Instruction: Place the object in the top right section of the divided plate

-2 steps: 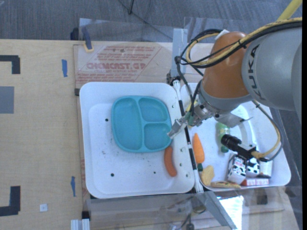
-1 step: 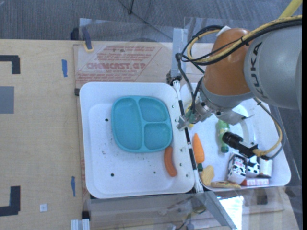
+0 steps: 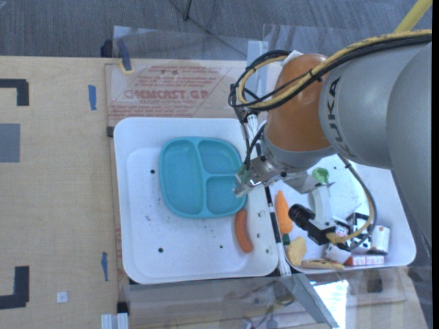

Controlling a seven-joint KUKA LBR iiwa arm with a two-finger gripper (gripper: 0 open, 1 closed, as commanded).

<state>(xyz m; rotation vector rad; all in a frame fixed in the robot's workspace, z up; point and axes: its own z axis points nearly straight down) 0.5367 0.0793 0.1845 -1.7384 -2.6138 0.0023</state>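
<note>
The grey arm with its orange band (image 3: pixel 370 94) reaches in from the right and takes up most of that side. Beneath it the pale wooden surface (image 3: pixel 55 184) carries the left shallow white bin (image 3: pixel 137 252) and the right shallow white bin (image 3: pixel 398 204).

The light-blue plastic divided plate (image 3: pixel 182 184) lies in the left bin. All three of its compartments show bare blue, the top right section (image 3: pixel 219 157) among them. The end effector (image 3: pixel 245 181) hangs over the plate's right rim, about where the ridge between the two right compartments meets the edge. From where I stand I cannot tell whether it is spread or pressed together, and I see nothing gripped in it.

The likeliest object for the task, to my eye, is the orange sausage-shaped piece (image 3: pixel 241 232), which lies in the left bin just beside the plate's lower right corner. A slim orange carrot-like piece (image 3: pixel 281 208) and a small green piece (image 3: pixel 320 176) lie in the right bin.

The risks I see:
- **Wrong landing:** a release from this spot, so close to the ridge and rim, could send a piece into the lower right compartment or off the plate.
- **Shifted plate:** a low pass could catch the rim and push the plate across the bin.
- **Empty grip:** if nothing is held, opening here places nothing.
</note>
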